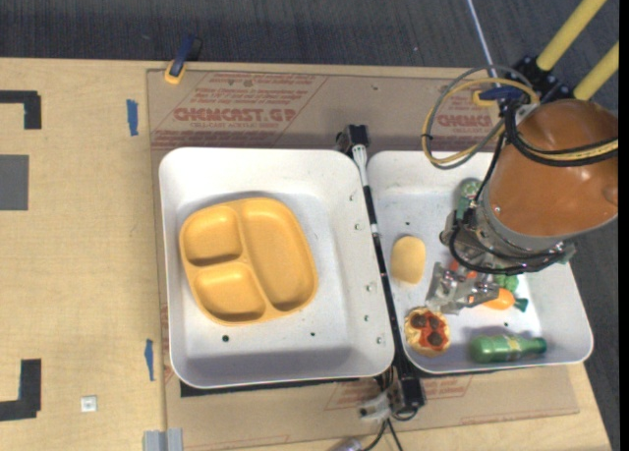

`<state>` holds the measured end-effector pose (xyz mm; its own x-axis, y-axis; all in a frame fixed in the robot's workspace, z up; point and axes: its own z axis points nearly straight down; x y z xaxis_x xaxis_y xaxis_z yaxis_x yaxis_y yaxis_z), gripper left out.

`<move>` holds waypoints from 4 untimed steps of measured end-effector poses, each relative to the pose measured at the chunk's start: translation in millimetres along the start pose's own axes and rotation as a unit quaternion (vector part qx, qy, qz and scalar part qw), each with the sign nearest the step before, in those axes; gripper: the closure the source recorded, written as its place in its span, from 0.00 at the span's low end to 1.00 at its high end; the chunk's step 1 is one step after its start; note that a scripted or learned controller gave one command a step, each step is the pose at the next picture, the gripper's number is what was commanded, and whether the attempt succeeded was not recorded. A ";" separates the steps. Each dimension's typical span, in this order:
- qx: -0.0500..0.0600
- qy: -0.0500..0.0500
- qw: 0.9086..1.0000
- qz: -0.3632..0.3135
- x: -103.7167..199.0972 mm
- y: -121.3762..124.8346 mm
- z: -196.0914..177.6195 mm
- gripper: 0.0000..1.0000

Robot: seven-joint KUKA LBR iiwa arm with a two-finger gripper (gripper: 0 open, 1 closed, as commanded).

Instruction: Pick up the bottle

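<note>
The green bottle lies on its side near the front edge of the right bin. My gripper hangs low over the middle of that bin, up and to the left of the bottle and apart from it. The orange-banded wrist covers much of the bin's back right. Nothing can be seen held in the gripper.
Beside the gripper are a small orange piece, a round pizza-like toy and a pale yellow lump. A green item peeks out behind the wrist. The left bin holds a yellow divided plate.
</note>
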<state>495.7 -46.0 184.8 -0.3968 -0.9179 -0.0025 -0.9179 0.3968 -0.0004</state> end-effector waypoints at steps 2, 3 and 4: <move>-0.001 0.000 0.962 -0.274 -7.2 21.1 0.2 1.00; 0.000 -0.001 0.888 -0.459 -53.9 37.8 0.4 1.00; 0.000 -0.001 0.865 -0.501 -106.1 45.3 -9.8 1.00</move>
<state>496.2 69.4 194.9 0.5985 -0.8011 -0.0025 -0.8011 -0.5985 -0.0036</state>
